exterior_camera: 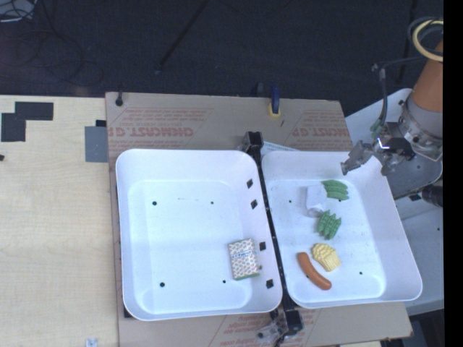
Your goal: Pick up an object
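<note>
Status: pick not yet made. The gripper [372,155] hangs above the upper right corner of the right bin [405,266], its two fingers spread apart with nothing between them.

Candidate objects in the right bin, all resting on the floor and apart from the gripper: a green ridged piece [336,189] nearest the fingers, a pale crumpled item [315,198] just beside it, a spiky green toy [328,225], a yellow corn-like toy [325,256] and an orange-red sausage [314,271] near the front.

The left bin [134,194] holds one small patterned packet [244,258].

Remaining, by my assessment: descend, close on one object, lift
</note>
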`<state>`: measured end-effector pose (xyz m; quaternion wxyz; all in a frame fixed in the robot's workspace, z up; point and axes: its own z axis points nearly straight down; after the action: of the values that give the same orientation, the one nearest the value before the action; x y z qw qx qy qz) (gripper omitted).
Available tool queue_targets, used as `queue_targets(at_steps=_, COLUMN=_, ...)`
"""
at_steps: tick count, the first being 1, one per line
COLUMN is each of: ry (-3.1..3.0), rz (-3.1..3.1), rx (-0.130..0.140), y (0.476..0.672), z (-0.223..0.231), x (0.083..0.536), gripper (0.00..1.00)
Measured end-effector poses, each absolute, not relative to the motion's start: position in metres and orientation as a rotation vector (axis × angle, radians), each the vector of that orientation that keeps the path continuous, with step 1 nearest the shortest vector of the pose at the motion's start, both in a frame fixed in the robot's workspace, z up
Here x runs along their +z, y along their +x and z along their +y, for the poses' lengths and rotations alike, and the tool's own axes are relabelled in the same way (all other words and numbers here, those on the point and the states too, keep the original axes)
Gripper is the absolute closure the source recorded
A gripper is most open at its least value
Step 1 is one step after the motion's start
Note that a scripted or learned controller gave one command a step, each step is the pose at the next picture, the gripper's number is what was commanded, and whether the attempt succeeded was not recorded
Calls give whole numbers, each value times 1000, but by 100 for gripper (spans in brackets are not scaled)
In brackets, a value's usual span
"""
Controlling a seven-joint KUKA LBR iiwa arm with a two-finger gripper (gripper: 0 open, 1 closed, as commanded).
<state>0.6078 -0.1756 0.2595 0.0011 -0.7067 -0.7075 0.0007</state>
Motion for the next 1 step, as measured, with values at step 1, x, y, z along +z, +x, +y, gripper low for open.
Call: queue_targets(at_steps=1, ry=-2210, rz=-2210, rx=14, y=545, z=-166, x=86, gripper=0)
